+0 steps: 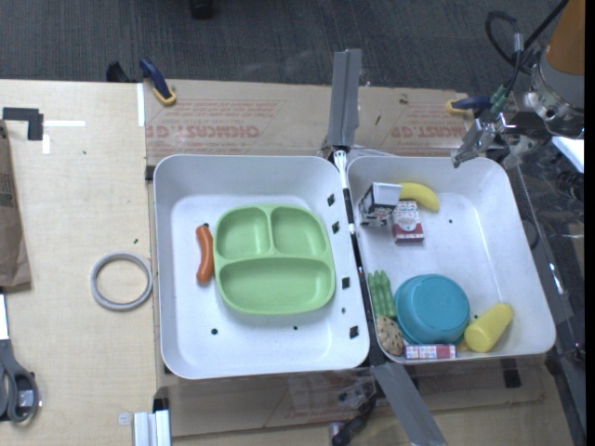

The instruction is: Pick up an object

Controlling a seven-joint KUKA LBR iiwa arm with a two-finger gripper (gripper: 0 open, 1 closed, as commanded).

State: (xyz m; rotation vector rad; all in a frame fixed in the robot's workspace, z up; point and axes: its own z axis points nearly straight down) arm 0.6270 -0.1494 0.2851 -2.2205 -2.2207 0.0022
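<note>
Gripper (pixel 472 144) hangs off the right bin's (pixel 521 214) back corner. Can't tell its state. Banana (pixel 419 195) lies just inward, lengthwise across

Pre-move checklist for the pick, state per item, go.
1. Targets present in the right white bin: ok. Yellow toy banana, blue round bowl, yellow cylinder, small red-and-white carton.
2. Tool empty: ok, nothing shows between its fingers.
3. Tool above a target: not ok, it sits at the right bin's far right corner, off the items.
4. Finger opening: cannot tell, too small and blurred.
5. Banana free to grasp: not ok, it lies close to the carton and a small grey-and-white box.
6. Left white bin option: ok, orange toy sausage lies apart beside the green divided plate.
</note>
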